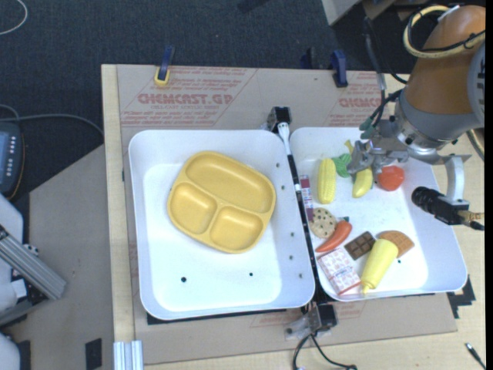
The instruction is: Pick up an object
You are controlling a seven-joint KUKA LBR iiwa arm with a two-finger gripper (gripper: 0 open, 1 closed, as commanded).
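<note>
My hand (pixel 368 159) hangs low over the far part of the right bin (pixel 451 272), just above a small yellow piece (pixel 362 183) beside the red tomato (pixel 390 177). I judge that a grasp is being set up there. Whether the hand is open or closed I cannot tell; my wrist hides it. The corn (pixel 326 179) lies just left. The yellow plate (pixel 222 201) sits alone in the left bin (pixel 154 284), well apart.
</note>
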